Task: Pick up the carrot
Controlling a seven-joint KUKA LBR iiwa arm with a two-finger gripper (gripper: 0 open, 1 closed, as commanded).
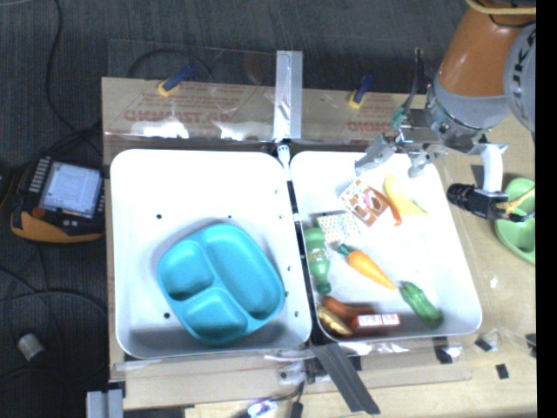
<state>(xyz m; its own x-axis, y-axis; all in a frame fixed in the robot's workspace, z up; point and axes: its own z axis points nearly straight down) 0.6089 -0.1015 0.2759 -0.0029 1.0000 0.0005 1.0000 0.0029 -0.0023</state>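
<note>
Orange carrot lies slantwise in the right bin.

Grey KUKA arm with orange band comes in from the upper right of the camera view, wrist angled down and to the left. Orange section is bulky and rounded, sitting above the grey metal wrist flange. Below the flange, the two-finger metal gripper points down-left. Its two grey fingers are spread apart: one finger reaches further left, the other sits to the right and is shorter in view. Nothing between the fingers. A thin dark cable or rod runs up beside the wrist on its left side. Grey link body partly cut off at the right edge.
</note>
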